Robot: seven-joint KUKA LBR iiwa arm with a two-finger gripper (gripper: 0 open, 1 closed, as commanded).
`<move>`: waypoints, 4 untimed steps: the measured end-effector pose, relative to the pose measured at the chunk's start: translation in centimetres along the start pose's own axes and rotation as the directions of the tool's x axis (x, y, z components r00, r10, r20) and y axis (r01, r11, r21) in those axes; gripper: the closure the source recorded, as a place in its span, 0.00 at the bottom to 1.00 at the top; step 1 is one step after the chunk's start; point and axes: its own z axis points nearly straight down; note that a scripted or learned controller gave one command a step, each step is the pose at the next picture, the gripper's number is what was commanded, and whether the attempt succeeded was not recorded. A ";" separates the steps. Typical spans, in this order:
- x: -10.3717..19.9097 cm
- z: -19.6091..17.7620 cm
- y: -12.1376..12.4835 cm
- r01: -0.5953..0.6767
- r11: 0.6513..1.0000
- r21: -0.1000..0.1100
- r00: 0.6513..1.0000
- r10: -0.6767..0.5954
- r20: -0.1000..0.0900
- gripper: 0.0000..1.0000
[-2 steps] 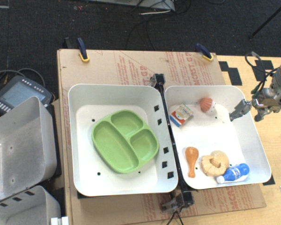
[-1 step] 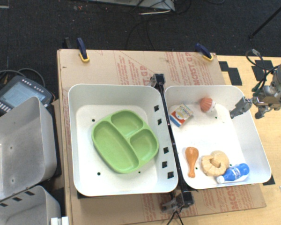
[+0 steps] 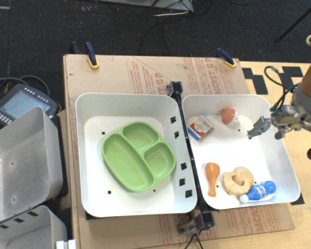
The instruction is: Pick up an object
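Two shallow white bins sit side by side on a cardboard-topped bench (image 3: 145, 71). The left bin (image 3: 88, 139) holds a green divided plate (image 3: 138, 156) with three compartments, lying flat near the bin's middle. The right bin (image 3: 280, 160) holds the loose items. A small carton (image 3: 200, 126) with red, white and blue print lies toward the upper left part of this bin. Just to its right sits a reddish-orange ball-shaped item (image 3: 228, 115) against something white; what that white piece is cannot be told. Along the near edge, an orange drumstick-shaped toy (image 3: 212, 177) lies roughly upright in the view, a tan pastry-like ring (image 3: 238, 181) rests just beside it to the right, and a blue and white bottle (image 3: 259, 191) lies on its side touching or nearly touching the ring. The arm (image 3: 307, 95) enters from the right, with the gripper (image 3: 260, 126) over the upper right part of the right bin, well apart from the near-edge items and right of the ball. Nothing is visible between the fingers. Whether they stand open or closed cannot be told at this angle. Blue and yellow clamps (image 3: 92, 56) pin the cardboard's far edge.
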 end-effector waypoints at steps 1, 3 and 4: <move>0.2 5.7 1.0 0.001 1.000 0.000 1.000 -0.001 0.000 0.00; 0.0 10.6 0.6 0.000 1.000 -0.005 1.000 0.000 0.001 1.00; -0.6 4.6 1.3 0.003 1.000 -0.010 1.000 -0.003 0.003 1.00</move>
